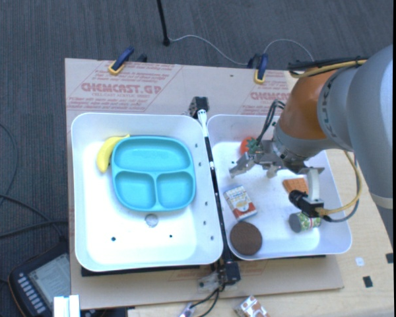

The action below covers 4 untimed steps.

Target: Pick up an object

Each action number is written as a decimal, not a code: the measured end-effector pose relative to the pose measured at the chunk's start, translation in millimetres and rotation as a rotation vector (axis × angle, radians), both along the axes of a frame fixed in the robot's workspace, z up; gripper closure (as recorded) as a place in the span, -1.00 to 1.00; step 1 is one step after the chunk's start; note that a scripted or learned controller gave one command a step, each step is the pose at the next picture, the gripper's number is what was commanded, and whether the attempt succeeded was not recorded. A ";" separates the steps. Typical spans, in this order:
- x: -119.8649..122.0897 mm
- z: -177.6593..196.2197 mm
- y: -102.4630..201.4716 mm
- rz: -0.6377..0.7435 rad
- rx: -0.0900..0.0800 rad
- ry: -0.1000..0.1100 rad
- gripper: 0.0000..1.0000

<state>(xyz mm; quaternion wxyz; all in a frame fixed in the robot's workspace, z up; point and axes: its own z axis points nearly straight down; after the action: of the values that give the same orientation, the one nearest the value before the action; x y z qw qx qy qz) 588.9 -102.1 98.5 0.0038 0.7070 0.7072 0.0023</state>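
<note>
Gripper point(258, 168) hovers open, holding nothing, over the right bin point(330, 246), above the small carton point(239, 201) near its left wall.

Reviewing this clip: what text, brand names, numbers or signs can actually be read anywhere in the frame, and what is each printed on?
"CHEMCAST GP": red print on the brown board behind the left bin.
The same red print repeats on the board behind the right bin, partly hidden by the arm.
Small carton in the right bin: printing too small to read.
</note>
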 end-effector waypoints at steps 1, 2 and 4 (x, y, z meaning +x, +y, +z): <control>-50.4 -10.1 -5.8 0.000 -0.001 -0.002 -1.00; -101.1 -10.0 4.3 -0.001 -0.003 -0.006 -1.00; 21.2 16.2 -40.1 0.000 0.000 0.008 1.00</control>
<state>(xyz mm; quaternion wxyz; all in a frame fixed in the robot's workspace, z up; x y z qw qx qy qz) 610.2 -142.2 114.7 0.0011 0.7069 0.7073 -0.0004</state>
